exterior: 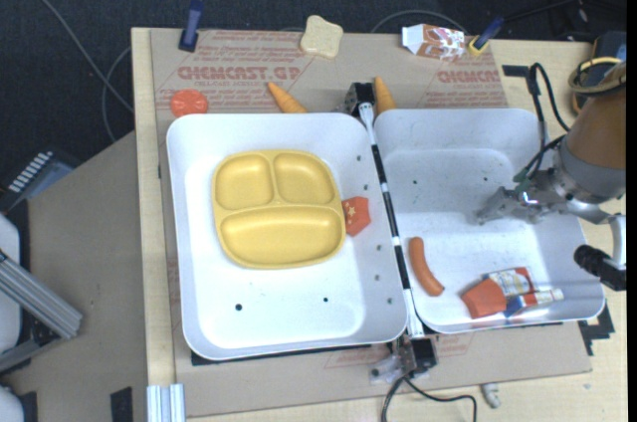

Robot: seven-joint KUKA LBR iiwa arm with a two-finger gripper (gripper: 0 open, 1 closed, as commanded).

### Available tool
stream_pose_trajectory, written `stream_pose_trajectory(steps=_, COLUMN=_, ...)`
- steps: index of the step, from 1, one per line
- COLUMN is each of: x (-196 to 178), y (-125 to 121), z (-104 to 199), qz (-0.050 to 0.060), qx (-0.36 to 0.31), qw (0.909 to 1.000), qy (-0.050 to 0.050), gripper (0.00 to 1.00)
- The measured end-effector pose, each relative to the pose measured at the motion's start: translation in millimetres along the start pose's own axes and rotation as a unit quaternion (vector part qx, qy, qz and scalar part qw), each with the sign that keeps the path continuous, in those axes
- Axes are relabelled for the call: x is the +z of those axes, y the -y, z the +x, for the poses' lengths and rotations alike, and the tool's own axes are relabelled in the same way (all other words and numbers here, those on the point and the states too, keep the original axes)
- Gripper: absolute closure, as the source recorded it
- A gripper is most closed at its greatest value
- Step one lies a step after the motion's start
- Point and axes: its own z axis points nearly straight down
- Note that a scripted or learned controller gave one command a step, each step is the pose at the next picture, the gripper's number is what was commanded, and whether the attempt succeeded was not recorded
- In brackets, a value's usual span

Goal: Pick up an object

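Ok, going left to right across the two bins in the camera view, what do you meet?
yellow divided plate → small red block → orange sausage-shaped toy → red-and-white tube, with the gripper above it in the right bin.

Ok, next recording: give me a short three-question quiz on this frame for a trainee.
1. True or false: the yellow plate lies in the same bin as the sausage.
2. Which lies nearest the sausage? A) the tube B) the slice of bread C) the blue clip
3. Fill in: the gripper hovers over the ____ bin, as seen from the camera.

Key
1. False: the plate lies in the left bin, the sausage in the right one.
2. A: the tube lies in the same bin; the bread and the clip lie outside the bins.
3. right
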Motion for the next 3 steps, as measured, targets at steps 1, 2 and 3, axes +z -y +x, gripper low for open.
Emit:
stream_pose_trajectory(steps=1, x=0.2, y=63.4, z=-6.2, qz=0.001, qx=-0.001, qw=1.0000, qy=-0.003, gripper=0.00)
stream_pose_trajectory(steps=2, x=-9.8, y=62.7, z=-7.6, qz=-0.002, qx=0.000, qw=1.0000, qy=0.000, gripper=1.00)
stream_pose_trajectory(steps=3, x=-9.6, y=62.7, z=-6.6, qz=-0.001, qx=-0.001, qw=1.0000, qy=-0.001, gripper=0.00)
